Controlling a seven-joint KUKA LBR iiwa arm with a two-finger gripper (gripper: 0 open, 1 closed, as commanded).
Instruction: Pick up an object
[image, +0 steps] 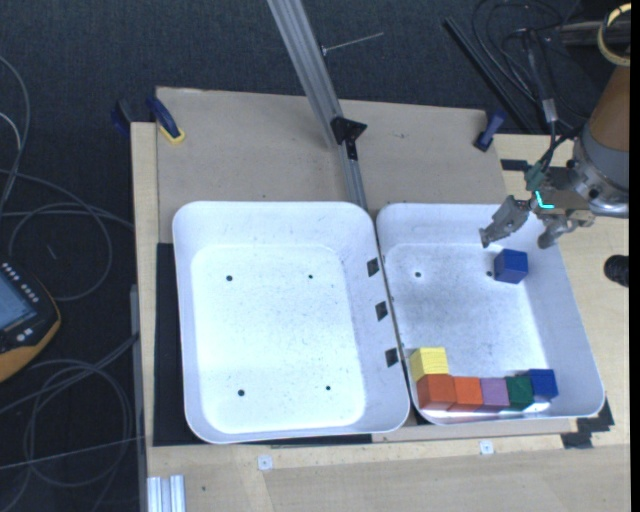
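A: How much room is seen around the blue cube (511, 266)?

B: Bare white floor is seen on its left and toward the near wall of the right bin (570, 300); the bin's far rim and right wall lie close by.

A: What is held in the bins?

B: In the right bin, well apart from the blue cube, a row is lined along the near wall: an orange block (450, 391), a purple block (494, 391), a green block (519, 389), a second blue block (543, 382), with a yellow block (431, 360) on the orange end. The left bin (270, 320) sits beside it.

A: And the pincer (524, 228)?

B: It is seen spread, just above the blue cube, nothing pinched. The cube is small, solid blue, resting flat.
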